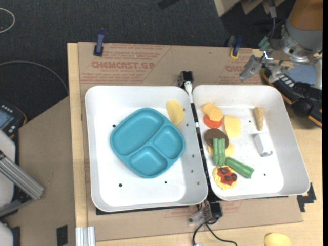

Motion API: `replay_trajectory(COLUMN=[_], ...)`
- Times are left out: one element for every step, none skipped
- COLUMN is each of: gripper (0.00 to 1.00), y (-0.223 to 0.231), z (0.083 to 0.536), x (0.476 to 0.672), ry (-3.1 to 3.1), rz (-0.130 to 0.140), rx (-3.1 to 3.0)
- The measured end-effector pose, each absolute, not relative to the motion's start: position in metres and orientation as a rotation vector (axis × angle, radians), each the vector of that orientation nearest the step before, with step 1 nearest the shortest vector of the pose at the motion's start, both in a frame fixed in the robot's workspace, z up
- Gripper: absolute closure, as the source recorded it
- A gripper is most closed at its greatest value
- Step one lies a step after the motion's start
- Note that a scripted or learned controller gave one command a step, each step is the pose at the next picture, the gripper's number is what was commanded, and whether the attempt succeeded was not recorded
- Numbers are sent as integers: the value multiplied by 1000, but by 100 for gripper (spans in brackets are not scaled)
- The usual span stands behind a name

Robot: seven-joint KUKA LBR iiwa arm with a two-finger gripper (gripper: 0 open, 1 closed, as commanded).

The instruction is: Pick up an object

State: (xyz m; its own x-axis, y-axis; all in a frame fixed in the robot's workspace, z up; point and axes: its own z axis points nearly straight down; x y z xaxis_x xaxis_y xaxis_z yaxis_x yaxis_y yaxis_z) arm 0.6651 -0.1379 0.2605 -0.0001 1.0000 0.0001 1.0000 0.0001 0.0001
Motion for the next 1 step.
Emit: replay_trajectory(gripper=[0], y=[-21], z=[250], x=[631], ry=[-2227], rz=[1], rx=[-2209])
